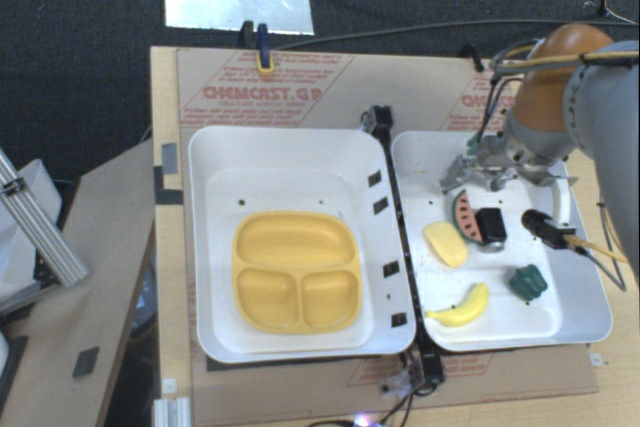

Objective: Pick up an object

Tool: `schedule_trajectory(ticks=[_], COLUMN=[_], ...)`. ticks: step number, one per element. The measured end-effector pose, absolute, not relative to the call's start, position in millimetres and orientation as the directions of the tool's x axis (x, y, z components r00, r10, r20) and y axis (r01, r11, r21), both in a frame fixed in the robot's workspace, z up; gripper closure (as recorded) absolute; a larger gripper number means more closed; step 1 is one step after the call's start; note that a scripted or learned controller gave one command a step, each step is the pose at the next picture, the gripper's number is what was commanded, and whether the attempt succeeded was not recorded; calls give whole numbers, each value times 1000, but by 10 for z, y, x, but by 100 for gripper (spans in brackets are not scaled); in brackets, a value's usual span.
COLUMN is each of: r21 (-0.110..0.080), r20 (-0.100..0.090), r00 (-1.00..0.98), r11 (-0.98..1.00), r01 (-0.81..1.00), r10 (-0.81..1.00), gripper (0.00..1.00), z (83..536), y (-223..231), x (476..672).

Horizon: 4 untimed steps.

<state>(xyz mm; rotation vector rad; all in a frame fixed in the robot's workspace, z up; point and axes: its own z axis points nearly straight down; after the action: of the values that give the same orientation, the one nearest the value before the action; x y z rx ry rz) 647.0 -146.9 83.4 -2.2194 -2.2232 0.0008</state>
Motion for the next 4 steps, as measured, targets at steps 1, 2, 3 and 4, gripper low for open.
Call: schedule_trajectory(ticks=[1,2,3,4], r21=[6,7,8,9], r20=[-1,-1,-2,-2], r00=[-2,-4,-1,-4], r11=[2,4,1,4], r01=[1000,1000,1000,1000], r10=[1000,1000,1000,1000], gripper=[100,100,100,100], z=[967,1411,1990,2535], y=[-1468,-1467,-1570,-1573], x=[6488,6527,6545,6564])
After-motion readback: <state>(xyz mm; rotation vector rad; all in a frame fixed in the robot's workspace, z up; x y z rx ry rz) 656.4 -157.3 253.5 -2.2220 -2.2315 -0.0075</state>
